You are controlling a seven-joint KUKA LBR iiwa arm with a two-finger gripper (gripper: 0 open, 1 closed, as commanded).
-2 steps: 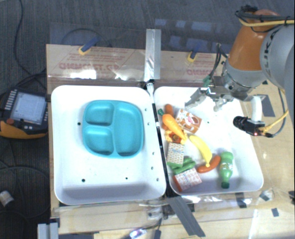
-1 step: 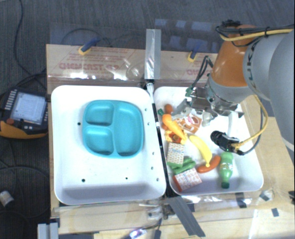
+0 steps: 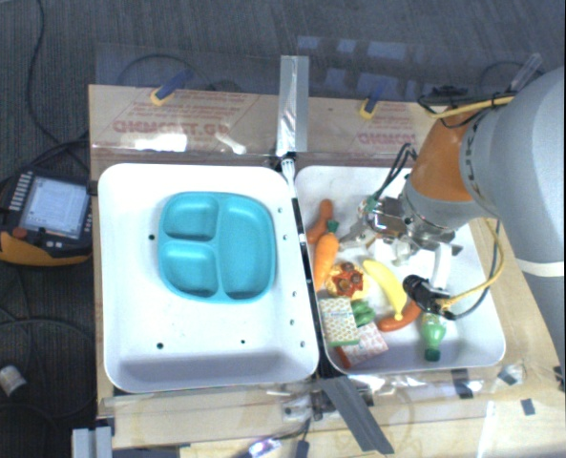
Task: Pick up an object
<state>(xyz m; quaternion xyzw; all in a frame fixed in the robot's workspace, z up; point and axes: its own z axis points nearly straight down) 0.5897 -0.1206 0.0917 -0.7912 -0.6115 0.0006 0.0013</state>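
The right bin holds a heap of toy food. An orange carrot lies along its left wall, with a smaller orange piece behind it. A yellow banana lies in the middle, beside a red and yellow item. In front of them are an orange-red sausage shape, a green bottle and a patterned box. My gripper hangs low over the back middle of this bin, just behind the banana. Nothing is visibly held in it.
The left bin holds a blue divided plate. A ridge separates the two bins. The arm's grey body covers the right bin's far right corner. A cable loops down from the wrist over the right bin.
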